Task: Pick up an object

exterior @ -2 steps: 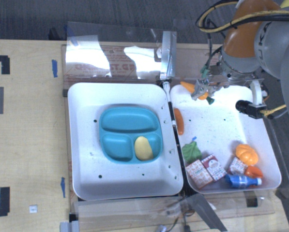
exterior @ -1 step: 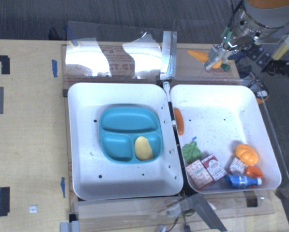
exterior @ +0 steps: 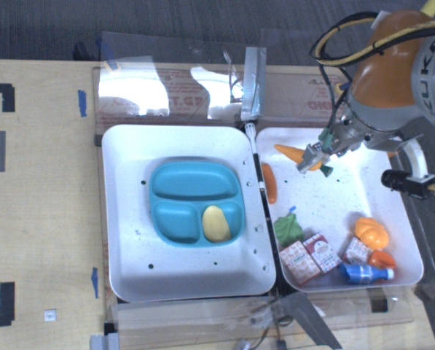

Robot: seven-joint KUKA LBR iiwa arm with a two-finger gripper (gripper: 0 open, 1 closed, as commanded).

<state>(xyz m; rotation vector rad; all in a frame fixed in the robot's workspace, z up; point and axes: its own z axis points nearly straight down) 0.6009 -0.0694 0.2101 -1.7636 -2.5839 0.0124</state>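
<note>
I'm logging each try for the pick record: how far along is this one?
Done: the gripper has reached the right bin and sits at the orange carrot. In hand: closing in on it; whether it is gripped I cannot tell. Left: the lift itself, as the carrot lies low against the bin floor.
</note>
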